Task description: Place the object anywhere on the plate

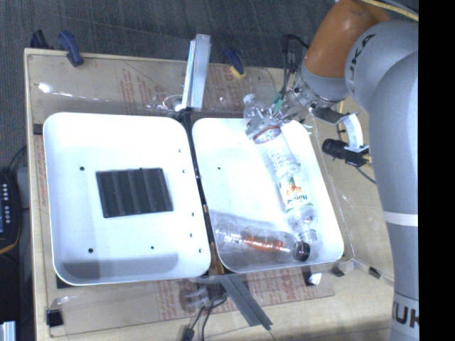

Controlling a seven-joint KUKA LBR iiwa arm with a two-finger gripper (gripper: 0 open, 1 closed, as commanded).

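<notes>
A dark grey ribbed plate point(134, 192) lies flat in the middle of the left bin point(64, 141). In the right bin point(227, 155), a clear plastic bottle point(288, 176) with a white and orange label lies along the right side, running from the far edge toward the near right corner. A second clear bottle point(254, 241) with an orange label and a dark cap lies across the near end. My gripper point(279, 111) hangs at the far edge of the right bin, right against the upper end of the long bottle.
The grey arm with its orange band point(341, 34) comes in along the right side and covers the bench there. Blue clamps point(71, 48) and a metal bar point(195, 69) stand behind the bins. A black divider runs between the two bins.
</notes>
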